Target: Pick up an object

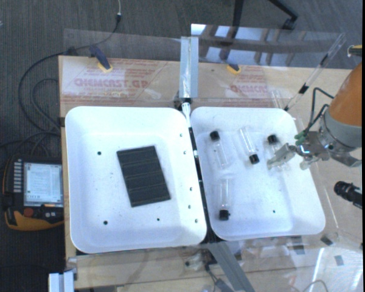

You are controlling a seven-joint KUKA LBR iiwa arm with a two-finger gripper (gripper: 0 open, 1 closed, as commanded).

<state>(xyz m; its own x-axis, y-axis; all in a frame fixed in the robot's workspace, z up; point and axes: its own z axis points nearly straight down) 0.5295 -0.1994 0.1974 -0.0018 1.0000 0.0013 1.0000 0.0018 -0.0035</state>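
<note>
The right bin [304,221] holds several clear vials with black caps. One vial [218,149] lies near the bin's left wall, another vial [247,142] in the middle, and a third vial [223,194] toward the front. A fourth black cap [271,139] sits at the right, just up and left of my gripper [281,157]. The gripper hangs low over the bin's right side, reaching in from the right edge. A black ribbed slab [143,175] lies flat in the left bin [79,181].
A metal post [187,72] stands behind the wall between the bins. A handheld pendant [36,187] rests on the floor at the left. Cables run along the bench's right side by the arm [347,111].
</note>
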